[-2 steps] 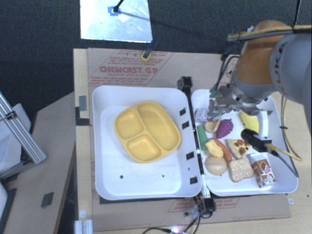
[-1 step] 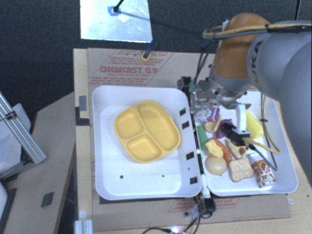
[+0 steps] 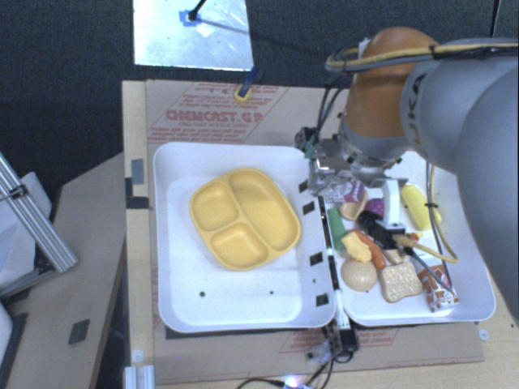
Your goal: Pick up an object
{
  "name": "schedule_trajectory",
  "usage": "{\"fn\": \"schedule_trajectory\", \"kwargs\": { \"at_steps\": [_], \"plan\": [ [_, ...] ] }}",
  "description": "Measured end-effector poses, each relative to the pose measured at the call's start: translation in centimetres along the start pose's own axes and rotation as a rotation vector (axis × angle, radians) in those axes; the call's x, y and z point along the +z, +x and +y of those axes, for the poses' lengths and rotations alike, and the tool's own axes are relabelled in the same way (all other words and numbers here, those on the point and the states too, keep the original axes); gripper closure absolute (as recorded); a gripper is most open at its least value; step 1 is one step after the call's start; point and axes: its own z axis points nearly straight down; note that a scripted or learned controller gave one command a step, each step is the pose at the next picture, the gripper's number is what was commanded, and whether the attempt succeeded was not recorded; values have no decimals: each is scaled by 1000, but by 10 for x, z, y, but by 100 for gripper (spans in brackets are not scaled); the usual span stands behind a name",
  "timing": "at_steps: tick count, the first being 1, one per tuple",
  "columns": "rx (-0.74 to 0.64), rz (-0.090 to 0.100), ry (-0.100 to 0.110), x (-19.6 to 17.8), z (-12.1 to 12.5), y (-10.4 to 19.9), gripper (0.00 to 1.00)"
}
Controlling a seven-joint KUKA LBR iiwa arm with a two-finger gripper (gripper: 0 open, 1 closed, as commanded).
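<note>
Dark carpet surrounds a bench topped with cardboard [image 3: 212,113] printed in red letters, and on it two shallow white bins sit side by side. From the overhead camera, the left bin [image 3: 174,298] carries a yellow divided plate [image 3: 243,217] with three compartments, lying roughly in its middle and tilted a little. A square of shiny foil [image 3: 192,21] lies on the floor past the bench's far edge.

My arm [image 3: 454,112] comes in from the right, the orange band [image 3: 388,83] bulging above the wrist, and my claw [image 3: 340,175] hangs over the far left corner of the right bin [image 3: 474,294], near the divider between the bins. The wrist hides the tips from this angle, so whether the claw is spread or pressed together I cannot tell, nor whether it touches anything.

Below it the right bin is crowded with toy food: a purple item [image 3: 357,191] just beside my claw, a green stick [image 3: 336,229] along the divider, a yellow banana-like piece [image 3: 415,207], an orange carrot shape [image 3: 375,251], a pale round piece [image 3: 359,275] and a brown cracker [image 3: 401,282] touching each other.
</note>
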Motion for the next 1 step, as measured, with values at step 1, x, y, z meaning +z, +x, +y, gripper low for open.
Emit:
{"fn": "schedule_trajectory", "kwargs": {
  "at_steps": [1],
  "plan": [
    [1,1,-1,-7,-7,1,100]
  ]
}}
